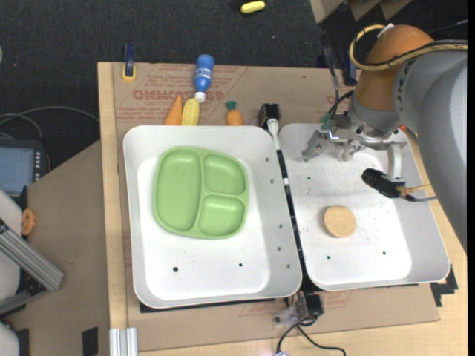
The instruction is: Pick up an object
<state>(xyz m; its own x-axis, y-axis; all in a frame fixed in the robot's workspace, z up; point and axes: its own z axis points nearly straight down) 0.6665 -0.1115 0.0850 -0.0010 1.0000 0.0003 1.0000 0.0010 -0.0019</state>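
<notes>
A flat, round, tan disc (340,221), like a wooden or cork biscuit, lies in the right shallow white bin (386,269), near its middle and apart from the walls. The gripper (334,145) hangs over the far end of that bin, well apart from the disc; whether it is open or closed cannot be told from this angle. The disc looks light, stiff and not fragile. Being so low, it would best be pinched across its width at the rim, the gripper coming straight down.
</notes>
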